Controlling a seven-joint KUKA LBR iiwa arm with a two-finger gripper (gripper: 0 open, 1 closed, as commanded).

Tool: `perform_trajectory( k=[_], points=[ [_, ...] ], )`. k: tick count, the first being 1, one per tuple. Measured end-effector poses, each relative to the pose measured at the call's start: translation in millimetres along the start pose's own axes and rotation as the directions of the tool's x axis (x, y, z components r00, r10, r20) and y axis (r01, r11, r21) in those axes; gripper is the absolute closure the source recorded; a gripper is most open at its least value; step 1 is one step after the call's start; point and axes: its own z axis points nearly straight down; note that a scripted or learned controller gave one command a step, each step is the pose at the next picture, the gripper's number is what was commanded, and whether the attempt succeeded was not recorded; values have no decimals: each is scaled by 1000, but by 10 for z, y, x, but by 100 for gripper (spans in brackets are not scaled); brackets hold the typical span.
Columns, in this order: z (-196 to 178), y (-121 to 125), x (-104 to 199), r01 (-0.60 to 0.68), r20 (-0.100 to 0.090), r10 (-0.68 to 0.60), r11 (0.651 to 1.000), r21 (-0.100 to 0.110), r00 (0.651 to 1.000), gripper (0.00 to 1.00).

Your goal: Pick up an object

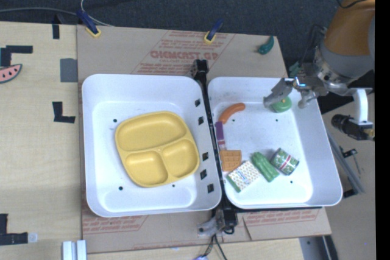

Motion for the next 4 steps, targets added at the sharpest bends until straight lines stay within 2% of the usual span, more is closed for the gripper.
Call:
perform_trajectory(
  k=[1,2,3,4],
  points=[
    [1270,255,191,0,0,0,1000,2,1000,0],
    [1603,605,432,1,-3,-1,1000,-17,1000,0],
    [1498,613,445,2,-5,-2,1000,-18,1000,100],
    [1501,610,445,2,-5,-2,1000,-17,1000,0]
  ],
)
